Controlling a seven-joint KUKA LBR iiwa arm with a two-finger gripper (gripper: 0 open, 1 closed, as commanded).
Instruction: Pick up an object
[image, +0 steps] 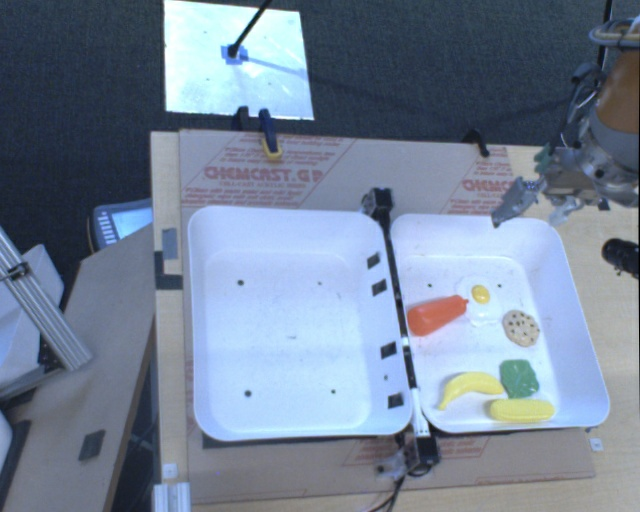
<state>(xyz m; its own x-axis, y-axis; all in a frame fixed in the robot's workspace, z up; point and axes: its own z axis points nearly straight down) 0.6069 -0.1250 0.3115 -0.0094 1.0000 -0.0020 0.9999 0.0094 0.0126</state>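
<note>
The right bin (560, 262) holds several toy foods. An orange carrot (437, 315) lies by its left wall, with a fried egg (480, 295) just right of it. Nearer the front are a round cookie (520, 327), a yellow banana (470, 388), a green piece (519, 377) and a yellow oblong piece (521, 409). My gripper (532, 210) hangs above the bin's far rim at the upper right, well away from all the food. Its fingers stand apart with nothing between them.
The left bin (215, 240) sits beside the right one, joined by a black clip strip (392, 300). A cardboard sheet (330, 170) lies under both. A grey table with a metal rail (40, 310) stands at the left.
</note>
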